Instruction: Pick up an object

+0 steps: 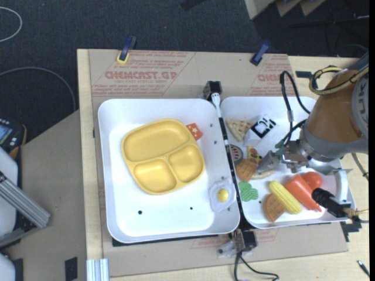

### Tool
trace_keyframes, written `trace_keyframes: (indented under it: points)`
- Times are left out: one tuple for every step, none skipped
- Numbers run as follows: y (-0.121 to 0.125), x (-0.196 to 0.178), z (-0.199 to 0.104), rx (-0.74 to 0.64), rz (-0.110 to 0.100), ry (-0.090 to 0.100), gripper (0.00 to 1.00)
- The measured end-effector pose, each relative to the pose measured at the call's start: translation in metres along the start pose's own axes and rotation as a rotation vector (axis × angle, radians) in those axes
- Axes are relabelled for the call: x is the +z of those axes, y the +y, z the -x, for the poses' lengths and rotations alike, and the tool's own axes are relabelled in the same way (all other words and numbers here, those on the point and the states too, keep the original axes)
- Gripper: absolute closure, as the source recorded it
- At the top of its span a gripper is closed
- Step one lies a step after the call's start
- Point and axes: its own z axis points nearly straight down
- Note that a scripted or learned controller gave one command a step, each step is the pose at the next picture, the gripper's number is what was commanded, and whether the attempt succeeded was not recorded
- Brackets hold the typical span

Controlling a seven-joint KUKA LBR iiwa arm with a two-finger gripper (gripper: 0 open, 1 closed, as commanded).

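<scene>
Scanning near to far: toy corn (285, 196) lies at near side of right bin (293, 104), just beside red-orange piece (303, 187) — prob. light, stiff, slick plastic; take it across the middle. Gripper (275, 158) farther in, over food pile — tips hidden, jaw state: can't tell.

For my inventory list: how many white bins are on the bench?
2. The left bin holds a yellow divided plate. The right bin lies beside it and holds small toy foods; the arm covers part of it.
</scene>
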Motion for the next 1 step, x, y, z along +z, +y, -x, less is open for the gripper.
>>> trace_keyframes:
  points:
    - [0.0026, 0.0305, -0.0008, -0.001, 0.011, 0.002, 0.00]
